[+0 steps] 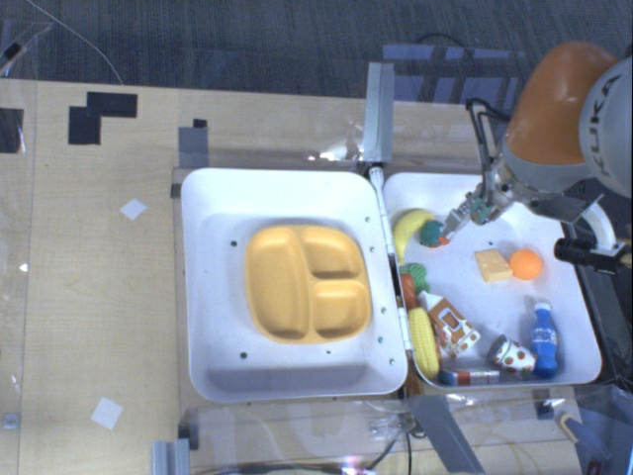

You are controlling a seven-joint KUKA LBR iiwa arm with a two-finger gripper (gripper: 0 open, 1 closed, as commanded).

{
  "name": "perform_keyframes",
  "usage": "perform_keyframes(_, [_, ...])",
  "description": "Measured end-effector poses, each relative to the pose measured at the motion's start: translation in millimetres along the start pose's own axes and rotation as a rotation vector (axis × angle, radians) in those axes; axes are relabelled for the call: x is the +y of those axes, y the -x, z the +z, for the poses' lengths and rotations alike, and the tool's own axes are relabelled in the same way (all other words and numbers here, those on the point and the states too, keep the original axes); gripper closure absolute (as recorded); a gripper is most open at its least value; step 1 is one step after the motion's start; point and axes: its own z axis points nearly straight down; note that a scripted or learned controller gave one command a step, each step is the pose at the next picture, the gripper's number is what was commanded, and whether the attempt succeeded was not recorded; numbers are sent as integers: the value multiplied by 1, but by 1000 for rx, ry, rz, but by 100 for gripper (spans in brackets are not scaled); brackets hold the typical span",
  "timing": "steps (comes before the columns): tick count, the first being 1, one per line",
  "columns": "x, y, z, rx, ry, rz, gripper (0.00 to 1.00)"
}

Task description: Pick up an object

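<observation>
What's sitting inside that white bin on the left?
The left bin holds one thing: a yellow divided tray with three compartments, lying flat near the middle. The floor around it is bare white with a few small dark dots. Whatever lies beneath the tray is covered.

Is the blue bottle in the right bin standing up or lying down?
Lying down. The blue bottle rests lengthwise on the floor of the right bin, white cap pointing toward the orange ball.

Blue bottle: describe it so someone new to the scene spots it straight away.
Look in the right bin, the one full of small toys, not the one with the yellow tray. Go to its near right corner: the blue bottle lies there beside a small red-and-white toy. It is the bin's one blue item, white-capped.
</observation>
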Motion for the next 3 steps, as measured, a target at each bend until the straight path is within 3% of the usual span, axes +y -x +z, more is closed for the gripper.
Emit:
perform_keyframes(1, [-43, 55, -134, -11, 7, 96, 100])
perform_keyframes(2, [-42, 126, -88, 3, -8, 195, 100])
perform_keyframes(3, [-17, 140, -173, -4, 1, -93, 100])
